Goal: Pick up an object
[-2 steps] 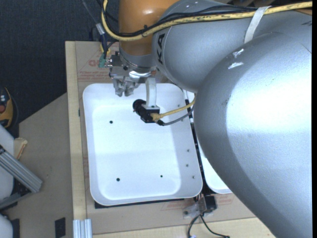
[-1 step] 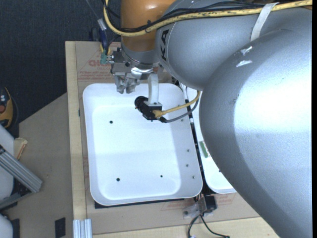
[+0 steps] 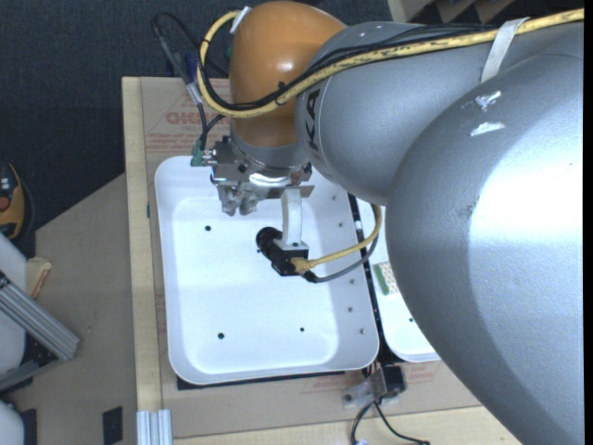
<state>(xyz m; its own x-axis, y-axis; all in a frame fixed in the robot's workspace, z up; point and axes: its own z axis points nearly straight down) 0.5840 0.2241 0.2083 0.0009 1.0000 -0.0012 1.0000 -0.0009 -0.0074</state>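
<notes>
A small pale green object [image 3: 386,281] shows in a sliver of the right bin [image 3: 408,346]. It lies off to the right of the end effector [image 3: 236,200] and lower in the view, well apart from it and across the wall between the bins. The arm hides most of it, so I cannot tell what it is.

The end effector hangs over the upper part of the left bin [image 3: 278,341], close to the bin's far wall, pointing down at the white floor. Nothing shows clamped in it, and I cannot tell whether it is apart or together from this angle. Below the end effector and to either side, the floor of the left bin bears a few small dark dots [image 3: 220,335].

Just above the end effector sits the orange band [image 3: 273,63], and from there the grey arm [image 3: 463,156] runs off to the right, covering most of the right bin. Both bins rest on a tan surface [image 3: 148,248], which shows left of the end effector.
</notes>
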